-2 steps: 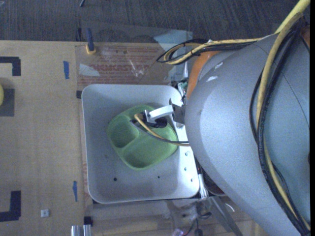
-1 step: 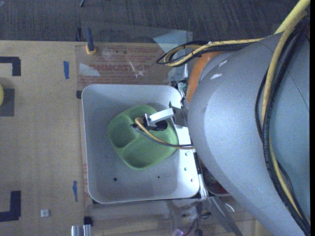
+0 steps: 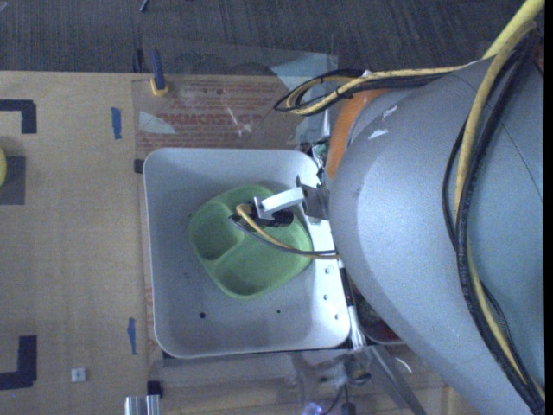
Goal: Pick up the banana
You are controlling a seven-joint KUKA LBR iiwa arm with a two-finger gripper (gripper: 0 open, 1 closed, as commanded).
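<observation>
Gripper [image 3: 304,204]: mine, set low over the green divided dish [image 3: 246,253], at the dish's 2 o'clock edge. I could not tell how wide it stood or whether it held anything, because my own wrist covered it.

Arm [image 3: 415,232]: grey with an orange band, reaching in from 3 o'clock and covering that side of the bench.

Dish: lay in the white bin [image 3: 168,258], near its centre, with the two compartments toward 9 o'clock.

Bin: sat on the wooden bench [image 3: 69,258], with blue tape marks [image 3: 116,122] just outside its 9 o'clock wall.

Yellow sliver [image 3: 3,168]: at the far 9 o'clock edge, on a dark square, well apart from the bin. It was cropped too hard to name.

Banana: place not established. It was hidden from me, or it may have been that sliver.

Handling, by judgement: light, curved and soft under a smooth skin, so it would bruise under hard pressure and roll if nudged. I reckoned the best hold was across the middle of its length, on the narrow width, closing only until snug.
</observation>
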